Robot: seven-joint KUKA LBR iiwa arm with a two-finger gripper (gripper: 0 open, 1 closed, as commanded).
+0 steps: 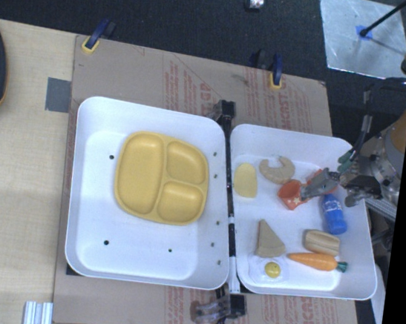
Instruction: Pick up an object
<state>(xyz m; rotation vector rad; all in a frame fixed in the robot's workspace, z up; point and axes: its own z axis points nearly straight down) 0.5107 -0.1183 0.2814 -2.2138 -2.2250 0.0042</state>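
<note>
Task stage: early; nothing lifted, every item lying on a bin floor.
End effector (325, 184): low over the right bin (247, 277), reaching in from the right edge; dark fingers pointing left, tips just beside the red toy.
Finger state: cannot tell, too dark and small to read as spread or pressed together; nothing visibly pinched between them.
Likely target: red toy (291, 193), orange-red, lying near the middle of the right bin, touching or almost touching the fingertips; judged the nearest candidate.
Blue bottle (333, 215): lying just below the end effector, near the right wall of the bin, tilted.
Other right-bin items: tan curved piece (277, 168) near the top; pale yellow oval (245, 179) by the left wall; tan wedge (270, 239) below centre; bread roll (321, 241) above the carrot (313, 261); small yellow ball (272, 269) near the front rim.
Left bin (80, 237): holding a yellow divided plate (162, 178), well apart from the arm.
Done: approach to the right bin, by the look of the pose.
Left: closing on one item, raising it clear of the bin floor, keeping hold.
Risk, as a judgement: crowding by the blue bottle, a chance of nudging rather than gripping.
Table (11, 190): cardboard sheet clamped on top, both bins resting on it.
</note>
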